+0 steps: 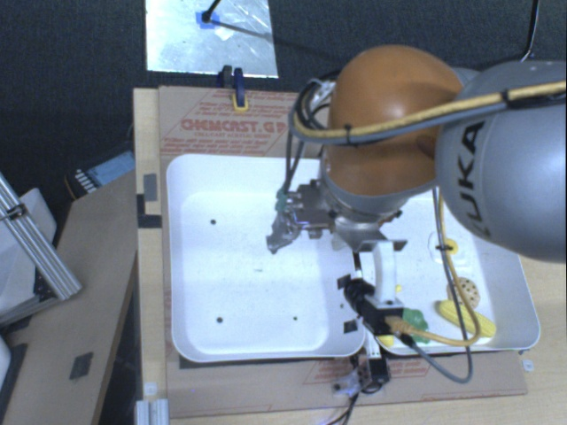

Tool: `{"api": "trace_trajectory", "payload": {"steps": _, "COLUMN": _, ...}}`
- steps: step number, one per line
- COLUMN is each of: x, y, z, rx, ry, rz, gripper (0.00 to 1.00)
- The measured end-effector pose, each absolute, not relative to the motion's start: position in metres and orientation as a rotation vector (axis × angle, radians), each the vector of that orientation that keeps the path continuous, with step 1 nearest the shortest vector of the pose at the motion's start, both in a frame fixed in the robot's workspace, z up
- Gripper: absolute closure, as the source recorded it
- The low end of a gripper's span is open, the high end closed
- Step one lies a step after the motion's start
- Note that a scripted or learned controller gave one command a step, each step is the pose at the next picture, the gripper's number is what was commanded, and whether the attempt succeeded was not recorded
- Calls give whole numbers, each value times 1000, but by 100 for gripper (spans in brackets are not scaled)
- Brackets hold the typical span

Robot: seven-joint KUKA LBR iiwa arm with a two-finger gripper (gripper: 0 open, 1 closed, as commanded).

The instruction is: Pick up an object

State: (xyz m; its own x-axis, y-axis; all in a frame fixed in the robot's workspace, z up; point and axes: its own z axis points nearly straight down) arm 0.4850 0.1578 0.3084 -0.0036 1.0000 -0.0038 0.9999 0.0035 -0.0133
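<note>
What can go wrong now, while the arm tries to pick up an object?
The gripper hangs over the left bin, while the green object and yellow object lie in the right bin, so it may close on nothing. The arm hides much of the right bin from the camera.

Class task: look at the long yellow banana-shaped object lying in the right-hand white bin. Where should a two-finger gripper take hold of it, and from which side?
Grip the long yellow banana-shaped object across its narrow middle, coming straight down from above. It lies flat near the front rim of the right-hand white bin, so probably only its top is free, and its slim width suits two fingers.
</note>
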Motion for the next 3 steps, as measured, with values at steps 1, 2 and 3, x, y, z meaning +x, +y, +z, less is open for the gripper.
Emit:
{"api": "trace_trajectory", "payload": {"steps": 1, "x": 573, "y": 104, "z": 188, "rx": -2228, "ry": -2214, "rz": 11, "gripper": 0}}
{"api": "trace_trajectory", "payload": {"steps": 2, "x": 596, "y": 174, "z": 248, "rx": -2213, "ry": -2234, "rz": -12, "gripper": 0}}
{"api": "trace_trajectory", "payload": {"steps": 3, "x": 600, "y": 238, "z": 149, "rx": -2210, "ry": -2229, "rz": 1, "gripper": 0}}
